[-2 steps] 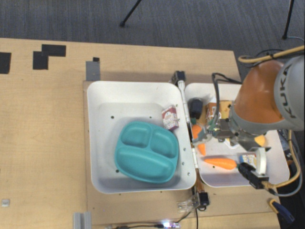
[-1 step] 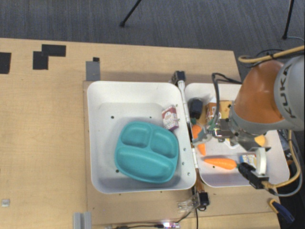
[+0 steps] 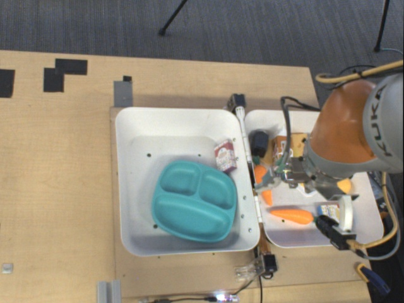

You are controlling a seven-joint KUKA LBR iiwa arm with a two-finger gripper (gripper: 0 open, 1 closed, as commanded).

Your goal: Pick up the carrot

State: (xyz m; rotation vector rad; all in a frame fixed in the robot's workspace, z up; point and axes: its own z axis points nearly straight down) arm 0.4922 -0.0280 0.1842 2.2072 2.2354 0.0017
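Observation:
The carrot (image 3: pixel 291 216) is orange and tapered. It lies on its side near the front of the right bin (image 3: pixel 297 240), pointing left. My gripper (image 3: pixel 276 172) hangs over the left middle of that bin, a little behind the carrot and to its left. The grey arm with its orange band (image 3: pixel 344 128) covers much of the bin's right half. Nothing shows in the gripper's grasp.
Small orange pieces (image 3: pixel 266 197) lie by the right bin's left wall, a dark object (image 3: pixel 259 142) sits at its back left, and a yellow item (image 3: pixel 344 185) peeks from under the arm. The left bin (image 3: pixel 136 169) holds a teal divided plate (image 3: pixel 194 200) and a small packet (image 3: pixel 225 156).

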